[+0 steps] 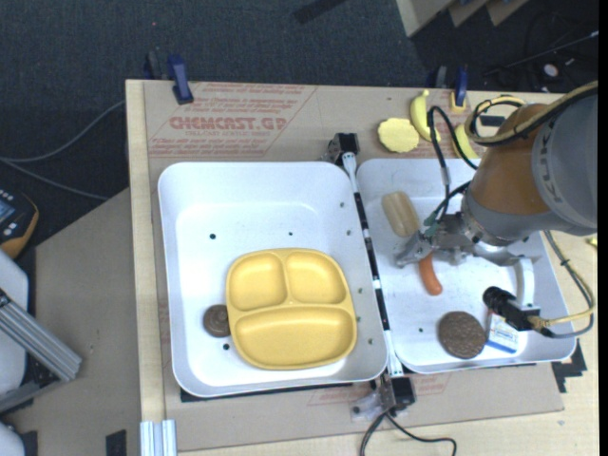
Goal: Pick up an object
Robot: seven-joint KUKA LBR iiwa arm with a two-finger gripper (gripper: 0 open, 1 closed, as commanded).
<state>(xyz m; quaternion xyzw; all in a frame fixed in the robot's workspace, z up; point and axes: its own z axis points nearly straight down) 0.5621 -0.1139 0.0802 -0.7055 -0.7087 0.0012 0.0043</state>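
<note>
Two white bins (180,255) fill my bench. My gripper (425,248) hovers mid-right over the orange carrot (431,277); nothing lifted yet.

Red print reading "CHEMCAST GP" runs across the brown protective paper on the bench board (228,122), well up and to the left of the gripper (423,250), beyond the far rim of the left bin. Smaller red lines above and below that word are too fine to read.
</note>
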